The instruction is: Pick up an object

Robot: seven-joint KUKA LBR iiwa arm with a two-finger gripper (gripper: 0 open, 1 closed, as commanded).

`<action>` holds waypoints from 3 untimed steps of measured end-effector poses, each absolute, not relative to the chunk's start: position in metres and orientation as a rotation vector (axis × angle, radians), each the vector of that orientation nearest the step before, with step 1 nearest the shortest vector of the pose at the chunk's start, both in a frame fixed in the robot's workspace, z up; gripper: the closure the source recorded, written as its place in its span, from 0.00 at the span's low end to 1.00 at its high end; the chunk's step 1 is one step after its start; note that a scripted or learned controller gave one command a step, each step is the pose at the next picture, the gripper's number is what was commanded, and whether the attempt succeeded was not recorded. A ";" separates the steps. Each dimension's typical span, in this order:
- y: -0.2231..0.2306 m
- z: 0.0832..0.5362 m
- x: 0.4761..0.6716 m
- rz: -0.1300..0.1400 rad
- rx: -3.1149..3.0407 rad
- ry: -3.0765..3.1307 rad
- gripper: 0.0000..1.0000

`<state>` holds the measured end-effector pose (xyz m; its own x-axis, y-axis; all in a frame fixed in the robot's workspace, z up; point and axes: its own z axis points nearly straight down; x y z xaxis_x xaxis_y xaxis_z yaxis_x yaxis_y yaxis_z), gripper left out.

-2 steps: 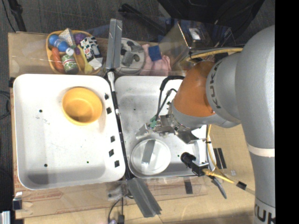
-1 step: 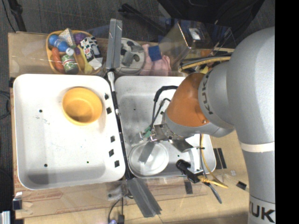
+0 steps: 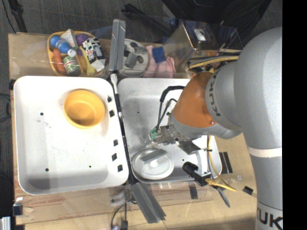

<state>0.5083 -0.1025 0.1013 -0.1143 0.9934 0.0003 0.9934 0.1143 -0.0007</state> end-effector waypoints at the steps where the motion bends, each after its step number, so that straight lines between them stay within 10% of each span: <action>1: -0.047 0.191 0.531 0.003 -2.494 -1.905 1.00; 2: -0.048 0.191 0.531 0.003 -2.494 -1.905 0.00; 3: -0.096 0.090 0.523 0.005 -2.347 -2.080 0.00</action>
<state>0.5230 -0.0962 0.0902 0.1201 0.9928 0.0013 0.9927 -0.1201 -0.0059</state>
